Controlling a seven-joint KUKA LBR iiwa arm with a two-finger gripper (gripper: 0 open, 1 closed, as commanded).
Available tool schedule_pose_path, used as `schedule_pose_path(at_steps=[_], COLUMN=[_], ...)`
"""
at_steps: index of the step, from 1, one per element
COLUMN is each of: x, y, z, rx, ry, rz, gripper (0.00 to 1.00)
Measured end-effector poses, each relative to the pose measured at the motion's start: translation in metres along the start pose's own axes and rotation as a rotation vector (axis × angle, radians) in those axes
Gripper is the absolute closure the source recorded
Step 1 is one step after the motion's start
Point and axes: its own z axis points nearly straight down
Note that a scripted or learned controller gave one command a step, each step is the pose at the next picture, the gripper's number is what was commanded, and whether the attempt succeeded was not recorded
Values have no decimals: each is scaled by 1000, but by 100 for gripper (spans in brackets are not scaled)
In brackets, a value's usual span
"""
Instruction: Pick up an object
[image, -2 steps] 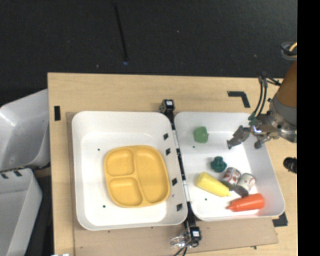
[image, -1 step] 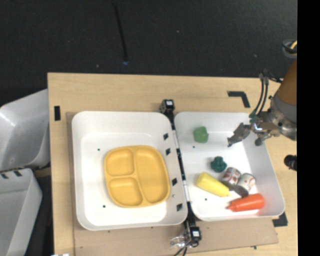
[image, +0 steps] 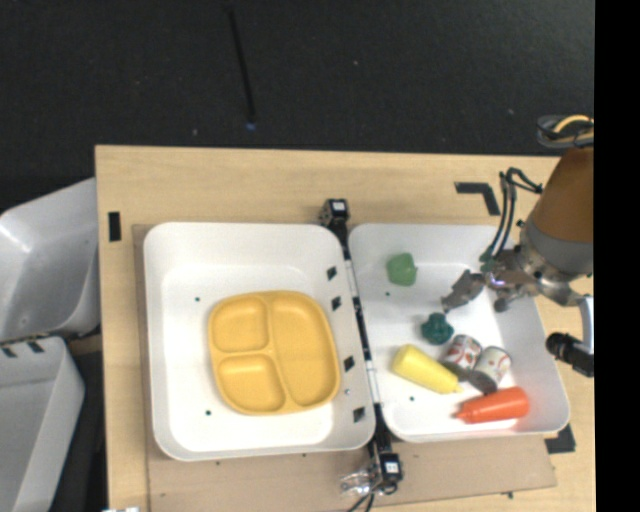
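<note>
The right bin (image: 400, 425) holds a green block (image: 401, 268) near its back, a dark teal piece (image: 436, 328) in the middle, a yellow bottle-shaped object (image: 424, 369), a red-and-white can (image: 463, 352) beside a grey can (image: 491, 366), and an orange carrot-like object (image: 493, 405) at the front. My gripper (image: 482, 288) hangs over the bin's right half, above and right of the teal piece. Its fingers look spread, with nothing between them.
The left bin (image: 165, 400) carries a yellow divided plate (image: 272, 351). A black clamp (image: 335, 211) sits at the back between the bins, another (image: 384, 466) at the front. Pale bench wood surrounds both bins.
</note>
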Motion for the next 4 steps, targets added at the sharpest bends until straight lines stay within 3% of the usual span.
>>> schedule_pose_path(at_steps=[1, 2, 3, 4], x=[1, 0, -1, 0], y=[-2, -2, -1, -5], z=[63, 87, 75, 13], rx=[1, -2, -7, -11], ry=[1, 0, 0, -1], rz=[1, 4, 7, 2], gripper=[0, 0, 100, 100])
